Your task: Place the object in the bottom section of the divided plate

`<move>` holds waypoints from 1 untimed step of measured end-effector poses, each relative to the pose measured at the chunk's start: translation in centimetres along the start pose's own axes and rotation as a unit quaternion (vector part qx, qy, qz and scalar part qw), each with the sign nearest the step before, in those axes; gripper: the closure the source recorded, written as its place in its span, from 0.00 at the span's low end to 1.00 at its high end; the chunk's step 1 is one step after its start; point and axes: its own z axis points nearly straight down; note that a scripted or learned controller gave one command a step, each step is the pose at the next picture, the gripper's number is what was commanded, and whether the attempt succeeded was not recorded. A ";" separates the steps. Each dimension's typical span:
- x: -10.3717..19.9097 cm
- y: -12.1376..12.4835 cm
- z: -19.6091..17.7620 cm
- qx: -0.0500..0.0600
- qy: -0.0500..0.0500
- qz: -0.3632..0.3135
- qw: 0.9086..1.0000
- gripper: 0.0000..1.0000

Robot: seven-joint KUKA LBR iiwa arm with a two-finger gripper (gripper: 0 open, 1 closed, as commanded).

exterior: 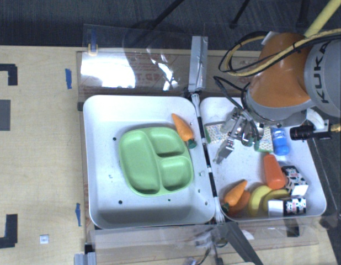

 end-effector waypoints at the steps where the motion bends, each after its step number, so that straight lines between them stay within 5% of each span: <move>1: -0.1 0.1 -1.1 -0.002 -0.003 0.001 1.000 1.00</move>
